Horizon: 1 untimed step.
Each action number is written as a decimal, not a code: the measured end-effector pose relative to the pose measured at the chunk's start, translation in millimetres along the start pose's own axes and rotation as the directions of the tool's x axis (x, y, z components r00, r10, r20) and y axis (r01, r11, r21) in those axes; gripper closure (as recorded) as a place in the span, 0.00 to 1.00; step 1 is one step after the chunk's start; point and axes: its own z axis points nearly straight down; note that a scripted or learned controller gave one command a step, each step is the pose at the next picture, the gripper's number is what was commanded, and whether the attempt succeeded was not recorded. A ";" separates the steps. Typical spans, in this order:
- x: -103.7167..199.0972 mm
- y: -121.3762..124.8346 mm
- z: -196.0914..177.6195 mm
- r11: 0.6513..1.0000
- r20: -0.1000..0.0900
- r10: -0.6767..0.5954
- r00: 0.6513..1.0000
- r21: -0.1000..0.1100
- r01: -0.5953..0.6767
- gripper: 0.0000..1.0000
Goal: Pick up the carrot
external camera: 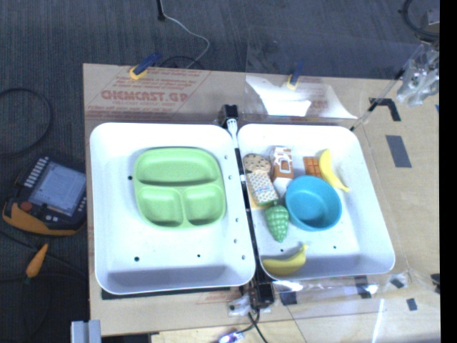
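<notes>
The carrot (311, 165), a small orange piece, lies in the right bin (371, 220), well apart from the jaws, down and to their left in the view. A yellow banana (331, 168) lies just beside it on the side nearer the jaws. A blue bowl (314, 203) sits just beside it on the far side. A second banana (284, 260) rests farther off at that bin's near wall. The left bin (114, 263), farthest from the jaws, holds a green divided plate (178, 187). The jaws stand at the upper right above the desk (414, 191). Whether they are released or clenched cannot be told.
</notes>
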 end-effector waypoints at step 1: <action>-44.1 1.8 107.7 0.983 0.003 -0.184 0.983 -0.016 0.184 1.00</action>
